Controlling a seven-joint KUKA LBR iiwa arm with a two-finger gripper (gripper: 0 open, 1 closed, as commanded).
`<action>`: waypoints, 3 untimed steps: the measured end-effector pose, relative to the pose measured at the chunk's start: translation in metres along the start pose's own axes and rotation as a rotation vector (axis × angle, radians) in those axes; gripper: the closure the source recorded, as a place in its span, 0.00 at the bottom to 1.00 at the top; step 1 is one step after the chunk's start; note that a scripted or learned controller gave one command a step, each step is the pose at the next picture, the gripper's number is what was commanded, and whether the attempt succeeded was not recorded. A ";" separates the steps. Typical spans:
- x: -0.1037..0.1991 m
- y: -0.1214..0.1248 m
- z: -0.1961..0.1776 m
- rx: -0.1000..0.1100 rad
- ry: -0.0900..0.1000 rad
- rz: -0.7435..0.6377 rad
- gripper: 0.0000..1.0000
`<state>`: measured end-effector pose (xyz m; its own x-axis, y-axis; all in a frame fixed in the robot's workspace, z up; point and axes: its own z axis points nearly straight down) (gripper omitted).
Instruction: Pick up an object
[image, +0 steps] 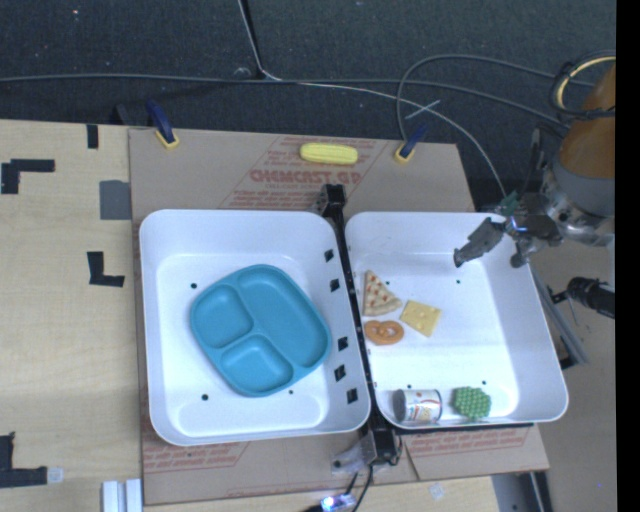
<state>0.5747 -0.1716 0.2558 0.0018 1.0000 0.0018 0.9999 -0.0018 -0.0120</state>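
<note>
- Brown cardboard (290, 180) covers the pale wooden bench (60, 300), held at its far edge by two blue-and-yellow clamps (162, 124), with dark carpet (150, 50) and loose cables (330, 88) beyond.
- Two shallow white bins sit side by side on the cardboard, touching along a black seam: the left bin (165, 240) and the right bin (520, 340).
- Grey arm (590, 150), its orange band near the top right corner, reaches over the far right corner of the right bin.
- Blue divided plate (260, 328), with three compartments, lies flat in the middle of the left bin.
- Gripper (496, 244) hangs above the far right part of the right bin with its two dark fingers spread apart and nothing between them.
- Yellow oblong item (328, 153), possibly a toy banana, rests on the cardboard behind the bins.
- Small can (420, 405) lies on its side at the near wall of the right bin, just beside a green bumpy piece (471, 402).
- Pizza slice (377, 293) lies near the seam, with a yellow cheese wedge (421, 318) to its right and an orange ring-shaped piece (384, 332) just below; all are well apart from the gripper.
</note>
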 end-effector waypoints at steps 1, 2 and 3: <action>0.000 0.002 -0.006 -0.011 -0.002 -0.003 0.00; -0.001 0.001 0.059 -0.004 -0.001 -0.002 0.00; 0.003 0.003 0.103 -0.006 -0.002 -0.003 0.00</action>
<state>0.5765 -0.1680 0.1524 -0.0013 1.0000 0.0001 1.0000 0.0013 -0.0062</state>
